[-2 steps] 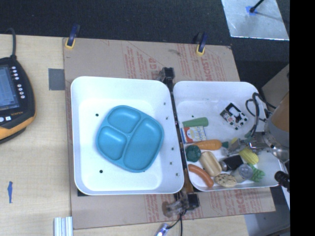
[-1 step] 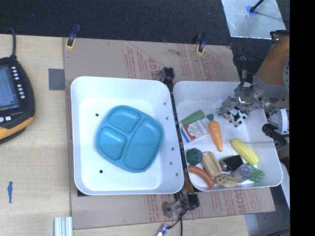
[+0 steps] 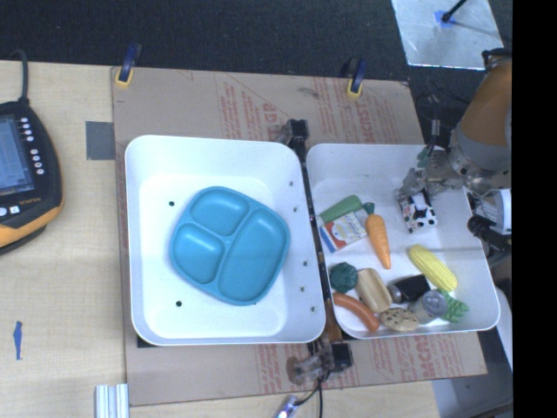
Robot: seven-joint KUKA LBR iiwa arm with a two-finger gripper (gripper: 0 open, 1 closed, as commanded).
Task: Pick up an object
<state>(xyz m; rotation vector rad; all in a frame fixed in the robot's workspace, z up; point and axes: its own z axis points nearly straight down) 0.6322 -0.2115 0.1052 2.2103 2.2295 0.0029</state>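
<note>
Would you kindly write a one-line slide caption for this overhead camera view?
Gripper over a black-and-white toy in the toy-filled right bin; blue divided plate in the left bin.

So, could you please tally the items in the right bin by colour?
Orange: 2, carrot and sausage
Yellow: 1, corn
Green: 2, broccoli and box
Black-and-white: 1, cow
Tan: 2, bread and cookie
Total: 8
</note>
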